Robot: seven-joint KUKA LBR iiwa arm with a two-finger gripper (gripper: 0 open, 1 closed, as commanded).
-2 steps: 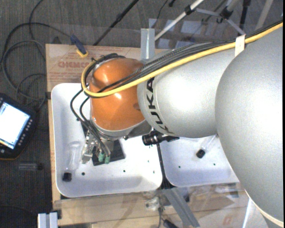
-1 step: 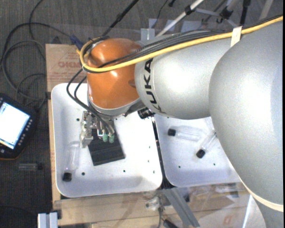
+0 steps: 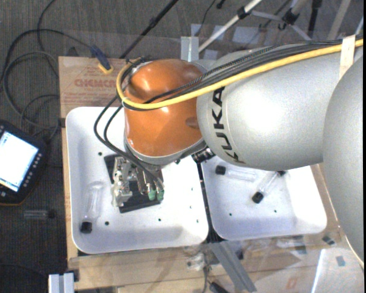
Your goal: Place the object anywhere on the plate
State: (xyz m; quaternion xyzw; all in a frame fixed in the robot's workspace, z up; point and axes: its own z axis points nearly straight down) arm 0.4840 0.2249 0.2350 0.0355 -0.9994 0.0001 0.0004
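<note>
My arm (image 3: 274, 115) is the biggest thing here, a grey bulk reaching in from the right and covering the back of both bins, with its orange band (image 3: 161, 108) hanging over the rear of the left bin (image 3: 171, 218). That left bin is a shallow white tray, and the right bin (image 3: 293, 212) sits just beside it, their inner walls nearly touching. In the left bin a black flat plate (image 3: 134, 205) lies tilted on the floor near the middle, partly hidden under my wrist. My gripper (image 3: 134, 188) points down directly above this plate, low over it. From this slant I cannot tell whether it is spread or pressed together, and I see nothing clearly pinched in it. To the left of the plate, apart from it and from my gripper, a clear tube (image 3: 93, 200) lies along the left wall of the same bin, its black cap (image 3: 85, 226) toward the front corner. It is not on the plate. The right bin holds two more clear tubes. One tube (image 3: 241, 174) lies nearly crosswise near the inner wall with its black end toward the left bin. The other tube (image 3: 267, 185) lies slanted just beside it, its dark cap toward the front, and the arm overhangs its far end.
</note>
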